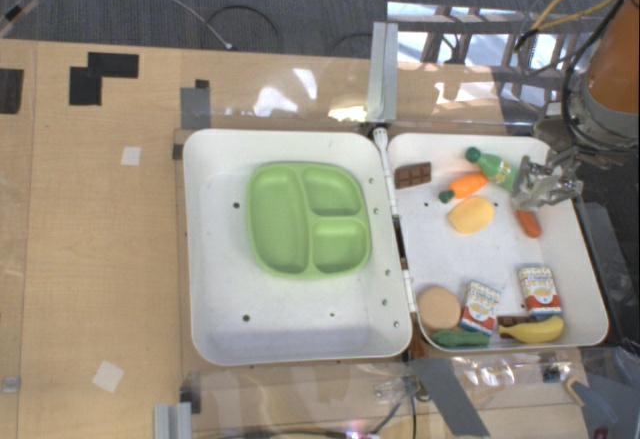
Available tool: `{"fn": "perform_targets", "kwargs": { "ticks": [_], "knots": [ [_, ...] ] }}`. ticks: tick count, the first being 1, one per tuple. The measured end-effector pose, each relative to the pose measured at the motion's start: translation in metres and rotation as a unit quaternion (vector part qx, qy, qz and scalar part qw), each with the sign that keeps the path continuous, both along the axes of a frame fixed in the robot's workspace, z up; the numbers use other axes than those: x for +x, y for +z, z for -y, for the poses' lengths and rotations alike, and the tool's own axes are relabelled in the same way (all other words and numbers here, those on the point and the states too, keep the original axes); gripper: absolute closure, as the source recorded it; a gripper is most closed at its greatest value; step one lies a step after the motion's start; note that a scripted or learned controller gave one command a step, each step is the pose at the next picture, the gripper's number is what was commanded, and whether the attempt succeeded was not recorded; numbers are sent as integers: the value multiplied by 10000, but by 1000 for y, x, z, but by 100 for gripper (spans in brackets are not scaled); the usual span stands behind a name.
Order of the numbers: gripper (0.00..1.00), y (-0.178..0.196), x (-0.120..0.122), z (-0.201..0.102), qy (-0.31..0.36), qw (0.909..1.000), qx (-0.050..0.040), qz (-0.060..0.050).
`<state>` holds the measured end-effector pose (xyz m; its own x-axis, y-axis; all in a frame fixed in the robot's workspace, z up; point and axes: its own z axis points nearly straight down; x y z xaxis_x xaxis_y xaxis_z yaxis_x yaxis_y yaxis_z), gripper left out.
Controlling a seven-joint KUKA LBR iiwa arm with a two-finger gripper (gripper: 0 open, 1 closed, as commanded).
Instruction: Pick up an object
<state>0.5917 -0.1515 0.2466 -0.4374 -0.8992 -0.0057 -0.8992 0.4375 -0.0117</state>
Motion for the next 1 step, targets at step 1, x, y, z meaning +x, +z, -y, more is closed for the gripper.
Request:
{"fn": "perform_targets", "kwargs": {
  "ticks": [1],
  "knots": [
    [100, -68, 16, 42, 1842, 9829, 11, -63]
  ]
}}
